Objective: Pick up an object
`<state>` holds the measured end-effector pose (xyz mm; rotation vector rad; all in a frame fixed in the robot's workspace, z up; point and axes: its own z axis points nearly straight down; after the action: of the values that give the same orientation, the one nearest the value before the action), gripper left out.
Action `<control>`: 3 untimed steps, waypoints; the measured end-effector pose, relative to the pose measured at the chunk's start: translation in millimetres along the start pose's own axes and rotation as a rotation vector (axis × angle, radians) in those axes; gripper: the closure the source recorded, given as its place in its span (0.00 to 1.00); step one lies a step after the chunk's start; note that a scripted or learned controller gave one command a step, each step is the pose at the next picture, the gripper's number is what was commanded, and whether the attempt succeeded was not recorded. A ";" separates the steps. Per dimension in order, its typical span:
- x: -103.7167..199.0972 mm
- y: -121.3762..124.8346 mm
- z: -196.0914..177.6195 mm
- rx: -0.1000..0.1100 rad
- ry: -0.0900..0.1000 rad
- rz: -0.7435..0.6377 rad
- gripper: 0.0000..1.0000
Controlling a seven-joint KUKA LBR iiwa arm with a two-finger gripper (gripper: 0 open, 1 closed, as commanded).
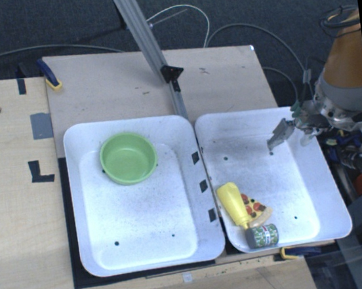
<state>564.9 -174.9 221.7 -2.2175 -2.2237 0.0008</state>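
Observation:
A green bowl [128, 157] sits upright in the upper left of the left bin [96, 251]. In the right bin [329, 213], near its front edge, lie a yellow bottle [233, 205], a slice of toy pizza [257, 208] beside it, and a small green can [264, 235] just below them. My gripper [278, 137] hangs over the upper right part of the right bin, well away from those objects. Nothing shows between its grey fingers [281, 132], and I cannot make out how they stand.
A grey metal pole [143, 33] slants down from the top to the seam between the bins. Cables [232, 31] loop over the bench behind the right bin. A blue and yellow clamp [49, 74] lies at the bench's far left corner.

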 end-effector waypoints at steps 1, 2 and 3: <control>0.0 0.0 0.0 0.000 0.000 0.000 0.00; -1.1 3.5 44.7 0.005 -0.001 0.001 0.00; -1.7 11.9 100.6 0.006 0.000 0.001 0.00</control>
<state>576.7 -176.5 121.1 -2.2157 -2.2198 0.0073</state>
